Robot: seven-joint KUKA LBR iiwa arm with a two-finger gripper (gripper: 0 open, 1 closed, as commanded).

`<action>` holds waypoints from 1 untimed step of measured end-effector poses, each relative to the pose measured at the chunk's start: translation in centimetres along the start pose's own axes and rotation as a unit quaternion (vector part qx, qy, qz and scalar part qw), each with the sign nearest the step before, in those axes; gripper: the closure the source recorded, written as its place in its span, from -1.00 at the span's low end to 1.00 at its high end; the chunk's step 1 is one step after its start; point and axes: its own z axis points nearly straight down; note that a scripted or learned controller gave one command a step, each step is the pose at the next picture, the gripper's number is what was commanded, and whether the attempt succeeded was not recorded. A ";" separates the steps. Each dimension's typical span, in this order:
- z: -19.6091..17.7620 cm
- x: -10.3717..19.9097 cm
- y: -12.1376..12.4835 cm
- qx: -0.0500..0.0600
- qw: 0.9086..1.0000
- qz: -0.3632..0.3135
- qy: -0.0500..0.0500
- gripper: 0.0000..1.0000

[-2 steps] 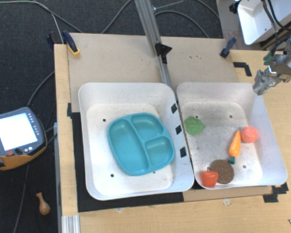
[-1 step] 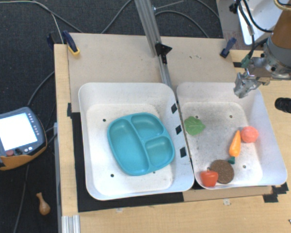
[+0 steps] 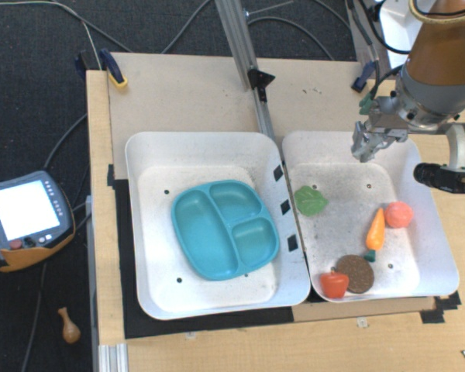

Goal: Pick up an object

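gripper (image 3: 370, 144): hanging over the back edge of the right bin (image 3: 434, 242), up near its far rim. It's small in the shot and bunched under the wrist, so honestly I can't tell how far apart it is. Nothing visibly in it.

step: looks like the approach part to me, no grasp yet. Every object is lying on the bin floor, none lifted.

green leafy thing (image 3: 311, 201): left side of the right bin, close to the wall between the two bins. Probably the nearest candidate to the gripper, though not right under it.

carrot (image 3: 376, 229): orange, lying roughly up-down in the middle-right of that bin, just beside the pink ball (image 3: 399, 214) and maybe touching it.

brown disc (image 3: 355, 273): near the front edge, with the red tomato-ish piece (image 3: 335, 284) snug against it on its left.

left bin (image 3: 151, 231): just holds the blue divided plate (image 3: 226, 229), well apart from the arm.

next move: my guess is it needs to slide forward over one item and drop straight down. The green piece sits alone, so that's the easy pick; the paired-up ones look like a fumble risk.

table (image 3: 186, 91): bare board behind the bins.
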 end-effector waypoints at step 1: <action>0.8 5.7 -2.2 0.001 1.000 0.000 0.000 1.00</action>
